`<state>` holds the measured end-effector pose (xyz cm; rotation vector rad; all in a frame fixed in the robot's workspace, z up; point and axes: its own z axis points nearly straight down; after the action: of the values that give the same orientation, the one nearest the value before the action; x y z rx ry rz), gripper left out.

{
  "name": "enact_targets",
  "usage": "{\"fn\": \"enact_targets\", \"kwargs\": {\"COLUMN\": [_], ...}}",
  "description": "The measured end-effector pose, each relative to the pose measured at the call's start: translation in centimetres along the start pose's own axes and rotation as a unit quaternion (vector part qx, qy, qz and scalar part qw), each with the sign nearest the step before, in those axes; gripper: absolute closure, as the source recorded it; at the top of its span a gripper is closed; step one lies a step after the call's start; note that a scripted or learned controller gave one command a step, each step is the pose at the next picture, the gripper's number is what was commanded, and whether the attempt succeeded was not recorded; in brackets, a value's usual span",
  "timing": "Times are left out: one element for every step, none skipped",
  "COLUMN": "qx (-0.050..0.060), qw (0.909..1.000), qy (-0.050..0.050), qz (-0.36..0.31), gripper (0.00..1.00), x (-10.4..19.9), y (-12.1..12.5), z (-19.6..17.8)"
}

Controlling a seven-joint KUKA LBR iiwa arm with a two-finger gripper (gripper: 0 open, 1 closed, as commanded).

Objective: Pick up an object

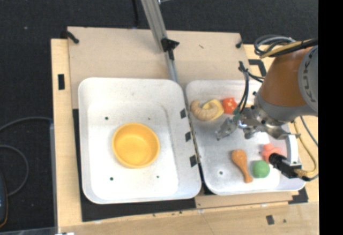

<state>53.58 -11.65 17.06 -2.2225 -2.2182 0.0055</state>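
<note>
The right bin (214, 180) holds a tan coiled pastry-like object (207, 110), a small red-orange piece (230, 104), an orange drumstick-shaped toy (241, 164), a green ball (260, 169) and a pink piece (268, 150). My gripper (231, 127) hangs over the middle of this bin, just right of and below the tan object and above the drumstick toy. Nothing shows between its fingers. The arm's orange band (284, 81) hides the bin's far right part.
A yellow bowl (136, 145) sits in the left bin (96, 100). A slanted metal pole (153, 12) rises from the back between the bins. Cables (273, 44) loop at the bench's back right corner.
</note>
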Motion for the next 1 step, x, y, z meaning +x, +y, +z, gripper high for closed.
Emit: {"fn": "enact_targets", "kwargs": {"qx": [-0.004], "qw": [1.0000], "qy": [0.001], "qz": [0.001], "gripper": [1.00], "x": [0.07], "y": [0.27], "z": [-1.33]}}
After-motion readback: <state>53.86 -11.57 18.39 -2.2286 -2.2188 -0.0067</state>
